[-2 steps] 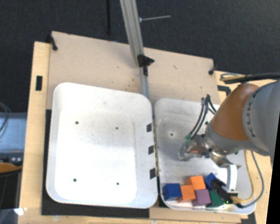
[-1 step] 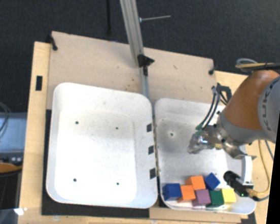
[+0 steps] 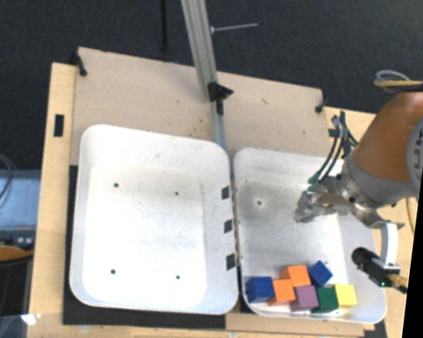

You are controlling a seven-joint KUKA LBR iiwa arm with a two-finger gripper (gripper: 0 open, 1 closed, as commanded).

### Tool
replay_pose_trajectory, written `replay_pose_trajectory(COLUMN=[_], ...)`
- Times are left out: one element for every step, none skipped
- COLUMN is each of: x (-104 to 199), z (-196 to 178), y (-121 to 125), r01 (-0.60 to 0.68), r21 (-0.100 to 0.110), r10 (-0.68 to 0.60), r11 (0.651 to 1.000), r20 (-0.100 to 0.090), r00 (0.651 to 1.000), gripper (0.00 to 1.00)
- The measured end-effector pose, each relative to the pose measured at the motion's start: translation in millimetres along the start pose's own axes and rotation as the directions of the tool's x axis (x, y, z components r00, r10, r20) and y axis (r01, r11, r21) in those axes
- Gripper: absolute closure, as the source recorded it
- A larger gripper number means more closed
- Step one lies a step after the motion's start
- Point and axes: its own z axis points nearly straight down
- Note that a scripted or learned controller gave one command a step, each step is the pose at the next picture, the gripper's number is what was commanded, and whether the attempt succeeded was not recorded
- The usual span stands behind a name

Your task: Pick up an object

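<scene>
Camera view looks down on the bench [image 3: 47,181], a pale board carrying two white bins side by side. Places below are given from the right bin [image 3: 271,188], the landmark.

Left of it, edge to edge, lies the left bin [image 3: 151,218], its floor marked with a few dark dots. Behind the two, a metal pole [image 3: 201,39] slants up and away from the seam between them.

From the right side comes the arm [image 3: 388,149], grey with an orange band, leaning over the right bin's far right part. Its claw [image 3: 307,208] hangs above the bin's middle, well apart from the blocks; whether it is open or closed cannot be told, and nothing shows in it.

Blocks sit clustered in the right bin's near corner. A blue block [image 3: 260,288] is leftmost, an orange block [image 3: 284,290] just beside it. Another orange block [image 3: 298,275] and a second blue block [image 3: 321,273] sit behind. A purple block [image 3: 306,297], a green block [image 3: 326,298] and a yellow block [image 3: 346,295] finish the row rightward.
</scene>
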Motion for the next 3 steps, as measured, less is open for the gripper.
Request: replay_pose_trajectory(x=[44.5,104.5,154.6], z=[1.5,0.2,2.1], y=[7.4,26.8,31.8], r01=[0.003,0.004,0.003], r21=[0.005,0.005,0.006], r10=[-0.003,-0.004,-0.003], r11=[1.000,1.000,1.000], r20=[-0.002,-0.003,-0.002], r00=[1.000,1.000,1.000], gripper=[1.00,1.00,1.00])
